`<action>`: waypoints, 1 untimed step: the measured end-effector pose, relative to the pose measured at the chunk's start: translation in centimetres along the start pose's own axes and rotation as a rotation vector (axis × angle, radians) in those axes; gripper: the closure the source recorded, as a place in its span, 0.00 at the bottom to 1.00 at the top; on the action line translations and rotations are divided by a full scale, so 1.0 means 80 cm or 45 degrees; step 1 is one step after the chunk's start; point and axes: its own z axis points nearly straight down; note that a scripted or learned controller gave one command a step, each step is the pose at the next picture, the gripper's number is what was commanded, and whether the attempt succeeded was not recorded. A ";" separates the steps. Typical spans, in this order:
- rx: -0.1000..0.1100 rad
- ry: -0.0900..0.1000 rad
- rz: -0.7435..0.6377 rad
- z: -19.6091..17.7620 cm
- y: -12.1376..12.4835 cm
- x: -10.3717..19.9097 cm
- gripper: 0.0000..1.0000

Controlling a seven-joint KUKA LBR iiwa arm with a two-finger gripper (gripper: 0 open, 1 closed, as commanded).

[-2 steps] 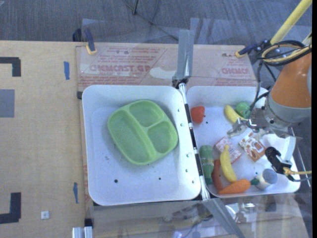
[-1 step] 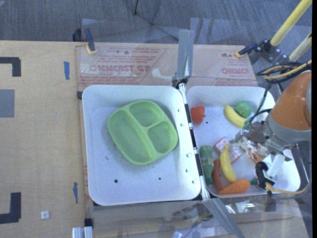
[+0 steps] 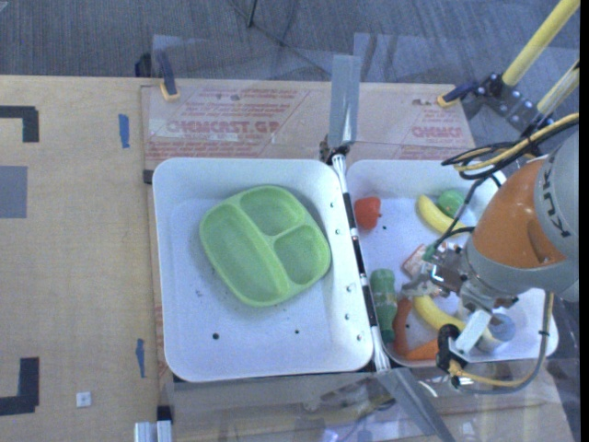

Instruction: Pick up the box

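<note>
Arm low over the right bin, box not yet lifted

The gripper hangs low in the right bin, right at the small orange-and-white box that lies near the bin's middle, but whether it touches the box, or whether it is spread or pinched, I cannot tell, as the wrist hides it; so I judge the grasp and lift are both left to do. Around the box lie a red tomato to the far left, a banana and a green fruit on the far side, a green bottle and a carrot on the near left, and a second banana nearer. The left bin holds a green divided plate. Both bins sit on a pale wooden bench with tape marks, with grey carpet beyond.
</note>
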 end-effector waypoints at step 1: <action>0.002 -0.007 0.101 0.002 0.110 0.010 0.00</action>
